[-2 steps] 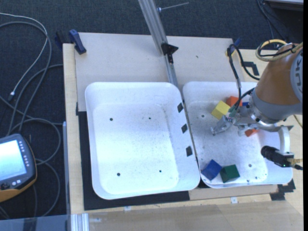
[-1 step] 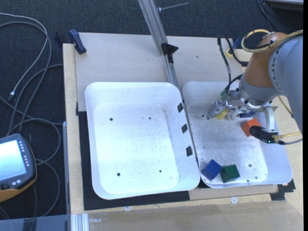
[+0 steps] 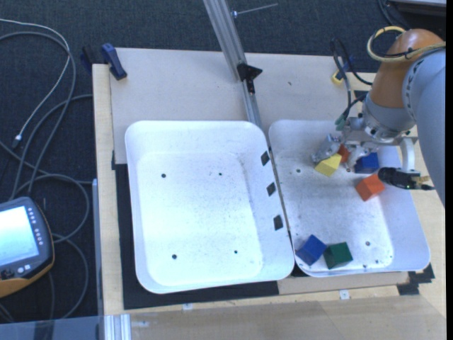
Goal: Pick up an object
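pendant (image 3: 21,243): left, off the bench (image 3: 177,83)
clamp (image 3: 113,60): blue, far left corner
cables (image 3: 42,83): floor, left

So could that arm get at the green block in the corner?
Probably yes. The green block lies uncovered near the right bin's front rim, beside a blue block; the gripper works in the same bin.

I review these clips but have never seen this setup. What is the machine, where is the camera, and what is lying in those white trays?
A single camera looks down at a slant on a bench with two shallow white trays. The grey robot arm with an orange band reaches in from the right. Its gripper is low over the right tray, among a yellow block, a blue block and an orange block. I cannot tell whether it holds anything. Another blue block and a green block lie near the front edge.
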Motion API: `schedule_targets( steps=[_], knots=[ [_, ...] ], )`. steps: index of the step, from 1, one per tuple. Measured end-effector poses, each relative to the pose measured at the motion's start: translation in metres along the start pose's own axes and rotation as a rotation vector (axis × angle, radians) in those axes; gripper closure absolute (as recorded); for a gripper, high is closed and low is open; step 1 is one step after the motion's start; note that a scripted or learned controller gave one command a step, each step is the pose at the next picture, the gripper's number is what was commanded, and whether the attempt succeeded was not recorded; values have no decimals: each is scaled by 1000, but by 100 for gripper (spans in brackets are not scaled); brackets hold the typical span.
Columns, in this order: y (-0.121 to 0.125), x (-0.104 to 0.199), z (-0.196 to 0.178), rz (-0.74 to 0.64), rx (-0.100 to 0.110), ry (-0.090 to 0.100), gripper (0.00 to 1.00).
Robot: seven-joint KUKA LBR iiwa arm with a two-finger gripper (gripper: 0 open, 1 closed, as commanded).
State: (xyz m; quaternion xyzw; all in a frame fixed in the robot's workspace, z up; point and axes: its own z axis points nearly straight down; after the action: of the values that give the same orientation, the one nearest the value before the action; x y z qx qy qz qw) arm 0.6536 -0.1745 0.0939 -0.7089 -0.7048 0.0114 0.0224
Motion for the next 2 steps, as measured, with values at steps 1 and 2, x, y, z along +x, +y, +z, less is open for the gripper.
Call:
schedule_targets(
  steps=[1, 2],
  knots=[
    [-1, 0, -10, -1, -1, -5, 100],
    [-43, 66, -2, -11, -42, -11, 100]
  ],
)
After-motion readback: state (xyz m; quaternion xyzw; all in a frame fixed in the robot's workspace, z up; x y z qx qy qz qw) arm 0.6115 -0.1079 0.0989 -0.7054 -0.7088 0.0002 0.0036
